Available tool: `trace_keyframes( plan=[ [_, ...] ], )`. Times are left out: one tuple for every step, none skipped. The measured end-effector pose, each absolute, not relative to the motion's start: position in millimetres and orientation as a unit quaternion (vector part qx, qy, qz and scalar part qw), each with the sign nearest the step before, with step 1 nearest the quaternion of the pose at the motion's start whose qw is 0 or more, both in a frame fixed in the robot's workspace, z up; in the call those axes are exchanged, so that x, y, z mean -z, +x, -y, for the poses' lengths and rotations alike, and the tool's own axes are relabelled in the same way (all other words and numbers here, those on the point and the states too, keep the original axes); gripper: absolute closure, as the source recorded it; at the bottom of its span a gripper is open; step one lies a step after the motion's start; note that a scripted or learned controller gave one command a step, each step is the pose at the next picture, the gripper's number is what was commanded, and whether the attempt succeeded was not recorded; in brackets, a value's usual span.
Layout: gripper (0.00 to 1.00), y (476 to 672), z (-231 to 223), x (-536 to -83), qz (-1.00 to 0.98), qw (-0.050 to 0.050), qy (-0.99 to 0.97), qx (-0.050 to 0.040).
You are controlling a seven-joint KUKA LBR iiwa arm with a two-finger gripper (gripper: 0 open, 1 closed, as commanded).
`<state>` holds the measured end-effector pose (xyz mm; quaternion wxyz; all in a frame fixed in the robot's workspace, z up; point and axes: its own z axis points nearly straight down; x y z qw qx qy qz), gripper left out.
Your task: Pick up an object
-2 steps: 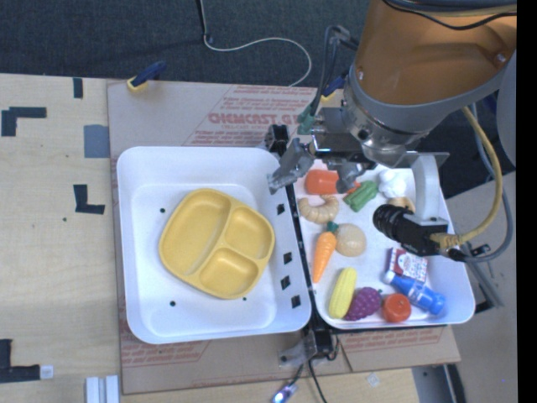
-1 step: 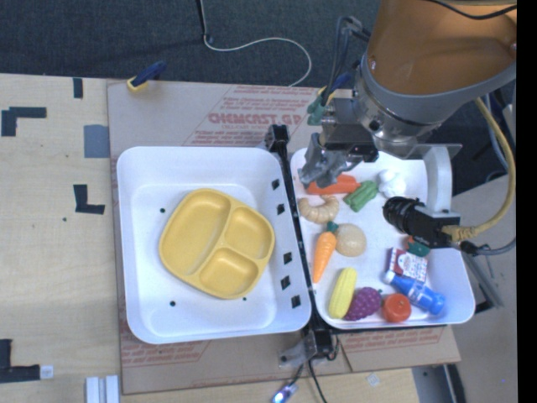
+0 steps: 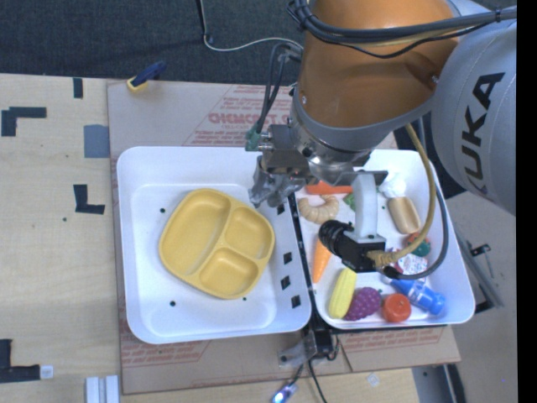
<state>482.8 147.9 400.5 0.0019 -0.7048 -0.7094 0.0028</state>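
Gripper [image 3: 273, 187] above the bins' divider; jaw state cannot be told. Toy carrot [image 3: 321, 259] probably light, rigid, slippery: grasp mid-body.

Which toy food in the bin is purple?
The bunch of grapes, in the right bin near its front edge. It is the purple one: the corn beside it is yellow, the carrot orange, the tomato red-orange.
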Motion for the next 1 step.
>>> trace_keyframes(
  plan=[
    [1.0,483.4,-145.4,-413.5,0.709,0.001,-0.706,-0.0009]
  ],
)
